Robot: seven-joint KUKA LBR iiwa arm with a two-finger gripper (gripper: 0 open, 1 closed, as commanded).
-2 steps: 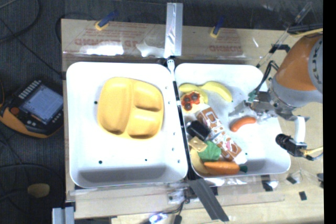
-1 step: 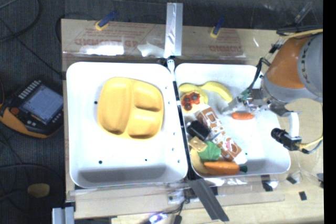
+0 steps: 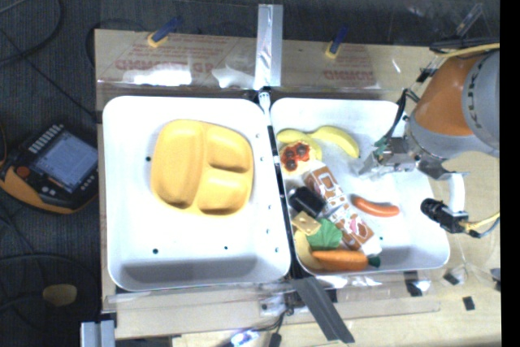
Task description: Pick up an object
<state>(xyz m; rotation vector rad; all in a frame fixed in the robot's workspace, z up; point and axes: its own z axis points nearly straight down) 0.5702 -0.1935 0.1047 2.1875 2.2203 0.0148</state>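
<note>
Tabletop (image 3: 110,53) first, with red printing across its far strip, too blurred to read. Left bin (image 3: 130,256), well to the hand's left, carries a big yellow divided tray (image 3: 201,166) lying upside down. Right bin (image 3: 414,244) has the hand (image 3: 388,157) low over its far side; whether it's spread or pressed together, I cannot tell. Just left of the hand lies a banana (image 3: 337,140). Nearer the camera, a printed snack packet (image 3: 341,207), lettering illegible, a carrot (image 3: 337,260), and a sausage (image 3: 375,208) just beside the hand.
</note>
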